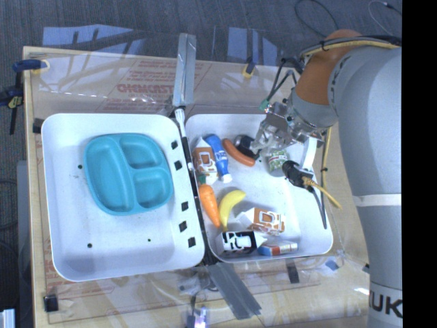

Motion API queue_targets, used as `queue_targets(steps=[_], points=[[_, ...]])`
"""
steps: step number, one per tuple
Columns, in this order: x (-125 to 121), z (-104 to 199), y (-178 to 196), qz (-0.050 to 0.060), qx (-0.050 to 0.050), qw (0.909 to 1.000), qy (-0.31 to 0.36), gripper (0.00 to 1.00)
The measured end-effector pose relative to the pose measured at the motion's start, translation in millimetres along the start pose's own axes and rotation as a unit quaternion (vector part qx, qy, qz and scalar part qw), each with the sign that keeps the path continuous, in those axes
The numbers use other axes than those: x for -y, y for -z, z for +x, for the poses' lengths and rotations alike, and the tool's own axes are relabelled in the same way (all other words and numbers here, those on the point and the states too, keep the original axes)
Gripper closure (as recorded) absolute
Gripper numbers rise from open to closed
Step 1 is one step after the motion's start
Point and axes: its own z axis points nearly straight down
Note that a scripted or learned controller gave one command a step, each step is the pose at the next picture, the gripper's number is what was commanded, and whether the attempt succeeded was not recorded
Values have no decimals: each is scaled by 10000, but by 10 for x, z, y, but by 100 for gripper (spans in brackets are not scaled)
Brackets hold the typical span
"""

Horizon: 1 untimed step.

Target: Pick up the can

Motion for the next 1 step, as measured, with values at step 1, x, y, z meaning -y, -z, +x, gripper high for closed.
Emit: queue_targets(steps=[1], points=[[1,1,-1,2,1,10000,4,0]])
